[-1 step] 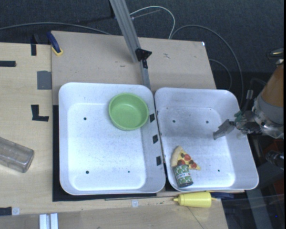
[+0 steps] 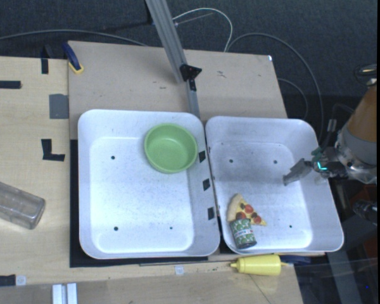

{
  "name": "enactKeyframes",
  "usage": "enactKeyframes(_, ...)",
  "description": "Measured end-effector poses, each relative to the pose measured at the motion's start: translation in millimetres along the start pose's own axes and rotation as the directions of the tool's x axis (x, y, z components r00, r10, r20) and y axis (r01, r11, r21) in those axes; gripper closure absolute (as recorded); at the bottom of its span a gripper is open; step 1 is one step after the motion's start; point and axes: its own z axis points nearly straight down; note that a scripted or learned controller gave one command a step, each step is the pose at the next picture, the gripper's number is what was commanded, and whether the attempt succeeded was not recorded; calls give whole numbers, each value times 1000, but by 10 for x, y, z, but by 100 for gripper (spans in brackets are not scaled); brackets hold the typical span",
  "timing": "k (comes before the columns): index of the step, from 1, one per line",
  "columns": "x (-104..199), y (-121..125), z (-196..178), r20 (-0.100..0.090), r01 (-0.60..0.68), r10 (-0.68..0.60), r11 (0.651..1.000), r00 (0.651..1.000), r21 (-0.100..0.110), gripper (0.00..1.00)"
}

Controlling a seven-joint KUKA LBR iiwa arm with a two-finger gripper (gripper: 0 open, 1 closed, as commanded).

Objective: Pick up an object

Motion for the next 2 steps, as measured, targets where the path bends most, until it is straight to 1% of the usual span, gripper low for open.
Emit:
enactKeyframes(1, -11, 29, 634, 0, -1, 1, 1000, 1000, 6, 0)
enactKeyframes(2, -11, 34, 1067, 4, -1, 1, 1000, 1000, -2, 0)
